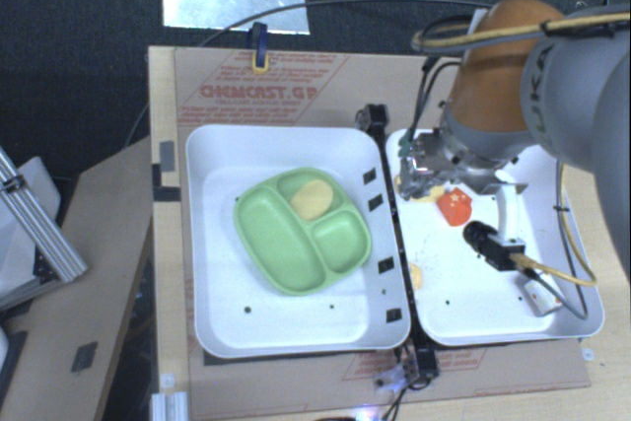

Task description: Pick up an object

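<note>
My gripper [417, 169] hangs over the far left corner of the right bin [552, 182], close to the divider between the bins. A small red object [455, 207] lies on the bin floor just to the right of and nearer than the gripper. A yellow-orange piece [422, 194] shows under the gripper's lower edge; I cannot tell whether it is touched. Another small yellow bit [416, 277] sits by the right bin's left wall. In the left bin [212, 212] a green divided plate [286, 246] holds a pale yellow object [314, 200] in its far compartment.
The grey arm with its orange band [508, 64] covers the far right of the right bin. A yellow cable [567, 271] loops over that bin's near right part. Black clips [386, 261] line the divider between the bins.
</note>
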Tool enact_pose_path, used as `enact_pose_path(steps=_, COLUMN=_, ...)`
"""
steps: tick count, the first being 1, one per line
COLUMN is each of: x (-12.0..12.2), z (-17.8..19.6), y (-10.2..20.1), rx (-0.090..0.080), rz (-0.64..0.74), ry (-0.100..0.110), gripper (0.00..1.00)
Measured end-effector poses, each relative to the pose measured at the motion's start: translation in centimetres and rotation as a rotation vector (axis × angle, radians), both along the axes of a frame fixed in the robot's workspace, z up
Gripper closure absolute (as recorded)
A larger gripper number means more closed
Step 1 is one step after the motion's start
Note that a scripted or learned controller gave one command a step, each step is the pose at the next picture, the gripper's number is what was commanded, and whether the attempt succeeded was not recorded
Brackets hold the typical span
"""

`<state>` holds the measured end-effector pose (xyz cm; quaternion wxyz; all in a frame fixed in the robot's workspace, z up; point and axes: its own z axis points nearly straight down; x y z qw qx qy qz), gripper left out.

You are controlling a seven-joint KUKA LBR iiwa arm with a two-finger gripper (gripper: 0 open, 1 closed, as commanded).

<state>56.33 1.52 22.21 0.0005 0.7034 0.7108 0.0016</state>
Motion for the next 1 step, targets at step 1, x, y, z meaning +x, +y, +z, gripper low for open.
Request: enact_pose_path(steps=1, x=1.19, z=-0.52, y=6.1, rx=0.001, rz=0.001, ry=0.0, gripper=1.0)
